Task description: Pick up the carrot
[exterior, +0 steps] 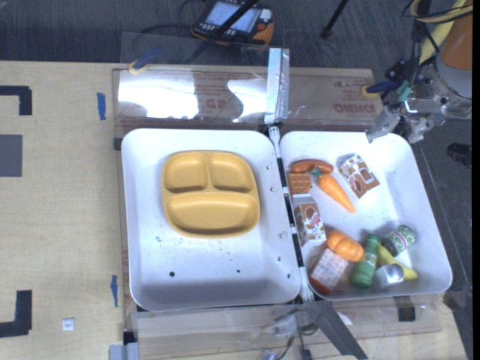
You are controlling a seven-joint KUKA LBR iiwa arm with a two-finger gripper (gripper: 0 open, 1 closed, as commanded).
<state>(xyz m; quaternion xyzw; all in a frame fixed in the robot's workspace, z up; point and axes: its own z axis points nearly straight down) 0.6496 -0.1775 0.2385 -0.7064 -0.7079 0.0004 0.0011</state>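
Camera view: looks down at a slant on two white bins set side by side on a bench.
Left bin [142, 223]: holds a yellow tray [211, 193] with three compartments, lying flat near the bin's middle.
Right bin [420, 201]: holds a scatter of toy food, most of it along the left wall and the near edge.
Carrot [333, 189]: orange with a green top, lying flat in the far left part of the right bin, pointed end toward the near right; nothing grips it.
Sausage [310, 166]: red-brown, just beyond the carrot's green top, touching or nearly so.
Carton [358, 175]: small printed box just right of the carrot, tilted.
Waffle [300, 183]: brown block just left of the carrot, against the bin's left wall.
Near cluster: an orange pepper [344, 245], a green bottle [365, 263], a can [400, 240] and a few packets, crowded together well apart from the carrot.
Arm [456, 47]: comes in from the far right, above the right bin's far right corner.
Gripper [396, 122]: hangs over the far right corner of the right bin, well apart from the carrot; whether its claw is apart or together cannot be told.
Pendant [231, 21]: lies on the floor beyond the bins.
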